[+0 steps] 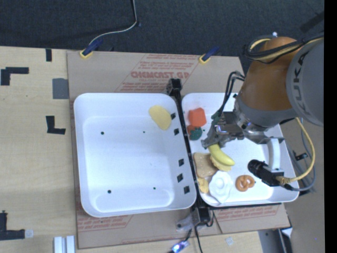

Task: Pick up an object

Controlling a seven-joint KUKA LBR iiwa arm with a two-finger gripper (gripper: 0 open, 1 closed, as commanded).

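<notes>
- A white rounded object (220,186) lies nearest, at the near edge of the right bin (248,154), just left of a brown pretzel-shaped piece (245,182).
- A small yellow piece (202,184) sits just left of the white object, close against the wall between the two bins.
- A tan, bread-like lump (204,165) lies just beyond these, also near the dividing wall.
- The banana (223,159) lies at a slant in the middle of the right bin, touching the tan lump's right side, its far end pointing up toward the gripper.
- The gripper (217,136) hangs right over the banana's far end. Whether it is spread, pressed together or pinching the banana cannot be told from this view.
- The grey arm (268,83) with its orange band comes in from the right and covers the far right part of the right bin.
- A small dark green object (196,133) lies just left of the gripper, beside the dividing wall.
- An orange-red block (197,116) sits just beyond the green object, toward the bin's far left corner.
- A yellow lemon-shaped object (160,116) lies in the left bin (126,162), in its far right part, near the dividing wall and well apart from the banana.
- Both bins stand on a brown cardboard sheet (152,75).
</notes>
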